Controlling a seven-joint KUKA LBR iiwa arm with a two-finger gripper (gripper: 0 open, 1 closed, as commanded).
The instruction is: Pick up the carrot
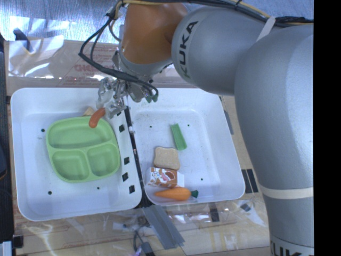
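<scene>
Fingers of the gripper [113, 101] hung over the far right corner of the left bin; whether they stood wide or narrow could not be told.

Just beside the metal fingers lay a small orange-red sausage-shaped piece [96, 117], resting on the upper right rim of the light green three-compartment plastic tray [82, 149] in the left shallow white bin [26, 196]. The orange toy carrot with a green stub end [175, 194] lay well apart from the gripper, on its side along the near edge of the right shallow white bin [218, 159]. Touching it from behind sat a small printed packet [162, 177], with a tan slice of toy bread [167, 158] just past that and a green stick [178, 136] farther back. Both bins sat on the desk [48, 55].
</scene>
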